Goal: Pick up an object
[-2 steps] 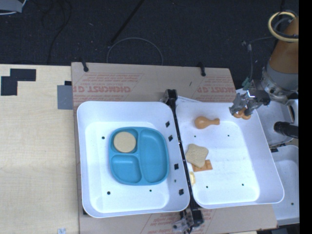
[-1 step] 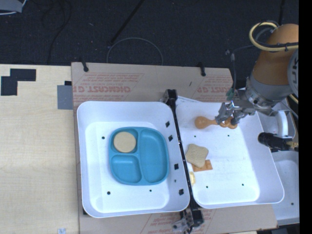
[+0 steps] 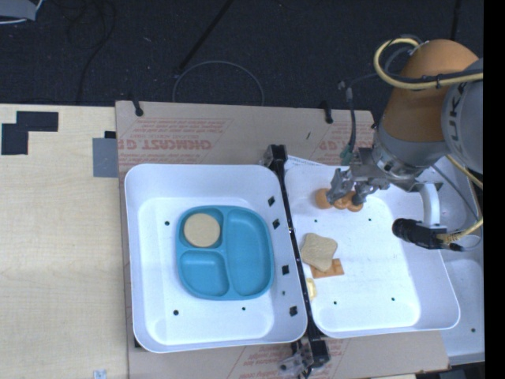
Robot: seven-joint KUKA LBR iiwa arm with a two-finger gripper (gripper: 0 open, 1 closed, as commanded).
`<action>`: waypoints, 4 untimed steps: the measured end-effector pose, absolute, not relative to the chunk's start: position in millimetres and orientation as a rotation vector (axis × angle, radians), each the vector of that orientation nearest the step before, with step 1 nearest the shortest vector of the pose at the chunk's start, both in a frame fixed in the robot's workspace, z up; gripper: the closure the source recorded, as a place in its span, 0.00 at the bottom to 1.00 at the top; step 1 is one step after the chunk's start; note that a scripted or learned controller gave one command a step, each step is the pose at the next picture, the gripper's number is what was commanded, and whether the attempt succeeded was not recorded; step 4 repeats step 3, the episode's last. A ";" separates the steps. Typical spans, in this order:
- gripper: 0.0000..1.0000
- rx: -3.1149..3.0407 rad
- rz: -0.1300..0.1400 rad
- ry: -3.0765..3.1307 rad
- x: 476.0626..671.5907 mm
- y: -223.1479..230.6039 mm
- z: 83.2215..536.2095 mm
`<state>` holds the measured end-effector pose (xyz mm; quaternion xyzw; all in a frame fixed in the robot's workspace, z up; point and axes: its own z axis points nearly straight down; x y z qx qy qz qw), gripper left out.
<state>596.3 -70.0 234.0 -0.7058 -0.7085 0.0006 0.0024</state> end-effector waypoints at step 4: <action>1.00 -2.211 0.005 -2.222 546.4 89.7 238.9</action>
